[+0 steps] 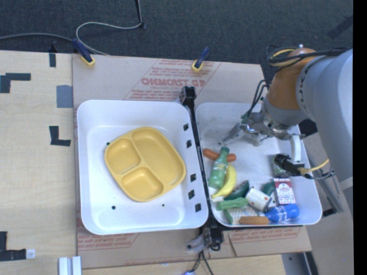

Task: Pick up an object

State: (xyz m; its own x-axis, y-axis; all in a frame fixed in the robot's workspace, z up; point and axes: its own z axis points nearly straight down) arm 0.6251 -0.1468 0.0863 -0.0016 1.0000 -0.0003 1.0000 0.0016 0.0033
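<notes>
The end effector (248,132) hangs low over the upper part of the right bin (313,208), right of frame centre, its two metal fingers (234,134) spread fairly wide with nothing between them, though the slanted view makes the exact gap hard to judge. Above it in the frame, the arm's orange band (284,87) and grey body enter from the right edge. The objects lie lower in the same bin: an orange carrot-like piece (211,153) just left of a green bottle (218,169), a yellow banana (227,183) touching the bottle's right side, green pieces (231,203) below them, a small red-and-white carton (284,191), and a blue bottle (282,213) near the bin's lower right corner. The left bin (92,171) holds a yellow divided plate (144,163). Both bins sit on cardboard (114,79) on the counter (34,153).
</notes>
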